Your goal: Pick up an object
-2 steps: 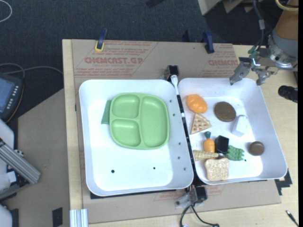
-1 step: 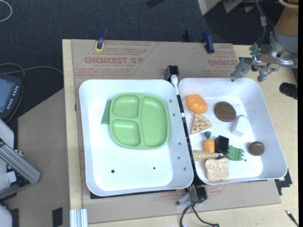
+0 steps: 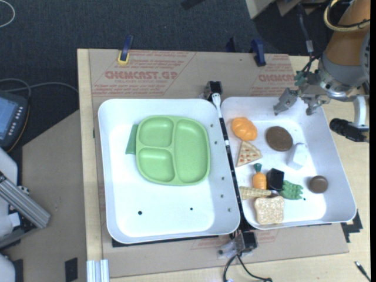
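While the arm (image 3: 346, 34) leans in from the upper right, its orange band sits high near the corner and the grey wrist angles down and to the left toward the far edge of the right bin (image 3: 338, 157). The end effector (image 3: 299, 104) hangs over that bin's far rim, its two fingers spread apart with nothing between them; one finger (image 3: 284, 103) points left and down, the other sits by the bin's back right side.

Inside the right bin lie the things to choose from: an orange bun-shaped piece (image 3: 244, 128), a brown disc (image 3: 278, 138), a pizza slice (image 3: 249, 153), a small white piece (image 3: 299, 154), a carrot (image 3: 259, 178), a black block (image 3: 275, 178), a green leafy piece (image 3: 291, 189), a corn cob (image 3: 254, 192), a slice of toast (image 3: 269, 210) and a small brown round piece (image 3: 318, 184). None touches the end effector; the brown disc lies nearest to it.

A green divided plate (image 3: 173, 150) rests in the left bin (image 3: 117, 204), and both bins stand side by side on the bench (image 3: 94, 87).
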